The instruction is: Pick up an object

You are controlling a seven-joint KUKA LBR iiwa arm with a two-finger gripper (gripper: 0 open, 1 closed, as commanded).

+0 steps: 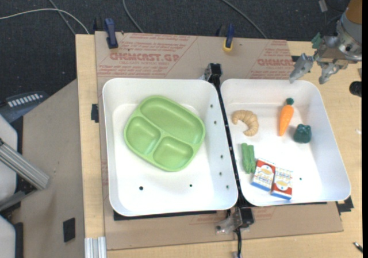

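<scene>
Hand [315, 70]: spread, pinching nothing, poised above the right bin's [336, 153] far rim, likely before descending.
Candidates: carrot [285, 119], tapered and smooth, lies nearest the hand; croissant [246, 122], curved, ridged; dark green lump [302, 133]; green pod [248, 157]; printed box [272, 178].
Left bin [115, 193]: green plate [164, 133], three glossy compartments.
Tabletop [155, 50]: cardboard sheet, clamped flat.

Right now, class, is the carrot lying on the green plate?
No. The carrot lies in the right bin, while the green plate sits in the left bin.
</scene>
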